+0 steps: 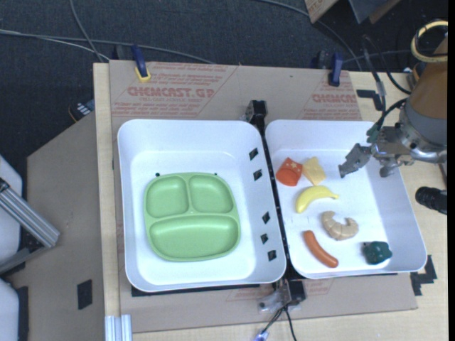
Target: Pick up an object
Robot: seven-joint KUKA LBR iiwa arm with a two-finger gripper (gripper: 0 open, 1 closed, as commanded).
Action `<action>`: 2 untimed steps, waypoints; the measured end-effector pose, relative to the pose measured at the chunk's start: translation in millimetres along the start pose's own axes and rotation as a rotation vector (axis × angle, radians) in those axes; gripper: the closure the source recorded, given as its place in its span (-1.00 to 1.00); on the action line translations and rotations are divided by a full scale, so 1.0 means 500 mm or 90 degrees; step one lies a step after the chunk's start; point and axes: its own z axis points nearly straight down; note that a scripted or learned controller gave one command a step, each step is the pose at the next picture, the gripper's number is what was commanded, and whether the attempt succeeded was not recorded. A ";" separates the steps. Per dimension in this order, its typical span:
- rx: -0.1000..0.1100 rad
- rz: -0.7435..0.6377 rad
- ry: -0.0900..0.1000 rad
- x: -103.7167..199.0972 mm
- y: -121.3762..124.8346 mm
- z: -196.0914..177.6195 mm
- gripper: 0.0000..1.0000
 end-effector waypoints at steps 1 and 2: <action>-0.007 -0.002 -0.001 0.001 0.004 -0.011 -1.00; -0.003 -0.001 0.000 -0.016 -0.008 0.097 -1.00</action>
